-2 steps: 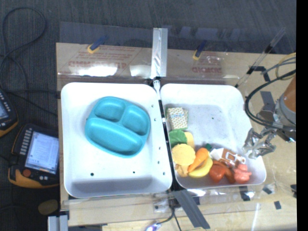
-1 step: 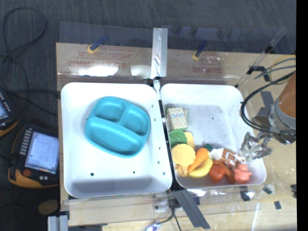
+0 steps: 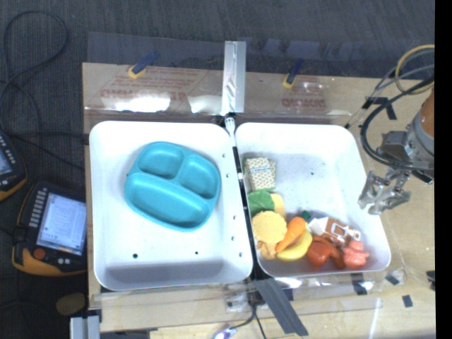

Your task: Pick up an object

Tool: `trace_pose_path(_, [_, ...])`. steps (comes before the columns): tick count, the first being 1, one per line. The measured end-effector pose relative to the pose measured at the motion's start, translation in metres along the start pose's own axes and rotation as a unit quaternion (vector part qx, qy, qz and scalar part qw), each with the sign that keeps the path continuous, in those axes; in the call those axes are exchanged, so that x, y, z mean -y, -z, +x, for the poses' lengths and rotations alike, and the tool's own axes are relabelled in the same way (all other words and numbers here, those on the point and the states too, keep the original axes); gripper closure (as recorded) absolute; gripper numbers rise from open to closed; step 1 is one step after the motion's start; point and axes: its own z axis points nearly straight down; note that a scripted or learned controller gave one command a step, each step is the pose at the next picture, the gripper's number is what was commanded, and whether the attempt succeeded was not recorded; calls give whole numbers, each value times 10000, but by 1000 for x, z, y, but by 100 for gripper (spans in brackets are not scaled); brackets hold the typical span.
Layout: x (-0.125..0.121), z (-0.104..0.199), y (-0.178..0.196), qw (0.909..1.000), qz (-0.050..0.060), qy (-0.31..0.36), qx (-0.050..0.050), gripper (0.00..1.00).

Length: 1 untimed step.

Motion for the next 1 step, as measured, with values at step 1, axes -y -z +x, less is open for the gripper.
trace_pose_path(1, [-9,31,-57,9997,-5,228,-7,100])
